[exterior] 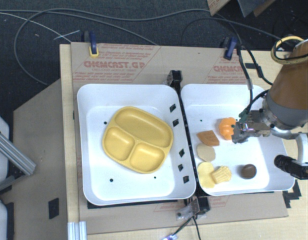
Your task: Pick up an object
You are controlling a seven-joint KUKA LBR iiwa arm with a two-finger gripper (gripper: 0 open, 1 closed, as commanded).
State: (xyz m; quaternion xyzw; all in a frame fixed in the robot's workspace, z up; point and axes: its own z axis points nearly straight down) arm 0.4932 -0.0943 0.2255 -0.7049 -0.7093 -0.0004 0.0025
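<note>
Orange ball [226,127] sits touching the gripper [240,132] on its left side, in the right bin [194,99]. Camera view: the arm comes in from the right and the gripper is low over the bin, its tip right against the ball. Can't tell how the jaws stand, or whether the ball is between them; the wrist body blocks that.

Other candidates, all left and below the gripper: tan wedge [208,138] just past the ball, pale disc [206,153] under it, yellow slice [204,174] with a ridged yellow piece [222,174] on its edge, brown ball [248,171] almost straight below.

The ball is round, so no long axis to line up on. My read: it's the target, and only a short move left is needed to centre on it. Risk: it rolls away toward the wedge.

Yellow tray [137,139] lies far left in the left bin [89,134], not in play.
</note>
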